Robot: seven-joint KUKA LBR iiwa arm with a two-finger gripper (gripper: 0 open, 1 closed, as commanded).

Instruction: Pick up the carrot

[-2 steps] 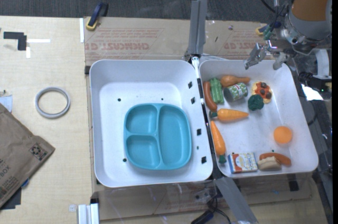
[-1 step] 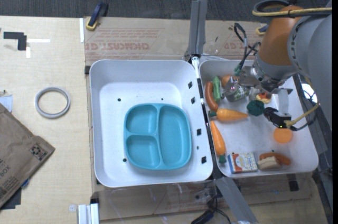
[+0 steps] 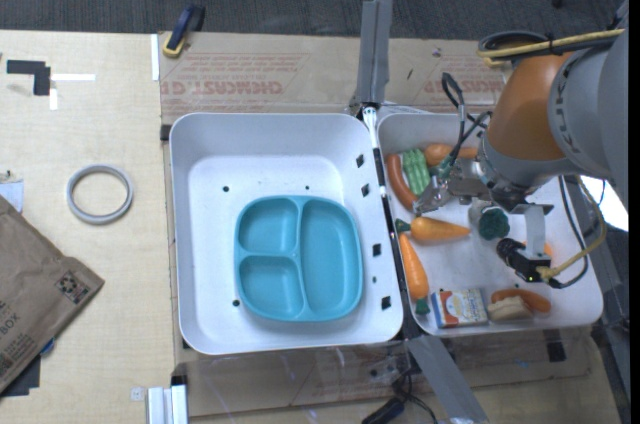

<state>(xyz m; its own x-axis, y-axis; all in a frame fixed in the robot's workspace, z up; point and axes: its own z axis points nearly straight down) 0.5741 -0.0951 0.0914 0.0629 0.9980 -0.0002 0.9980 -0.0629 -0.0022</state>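
Camera view: my two-finger gripper (image 3: 432,196), jaws' state unclear to me, hovers above the smooth orange plastic carrot (image 3: 438,230), likely light, rigid, slippery — best pinched mid-body.

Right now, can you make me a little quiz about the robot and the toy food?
1. True or false: the blue plate sits in the left bin.
2. What shape is the tape roll on the bench? A ring, B square, C star.
3. Fill in: the carrot lies in the ____ bin.

Key: 1 true. 2 A. 3 right, just under the gripper.
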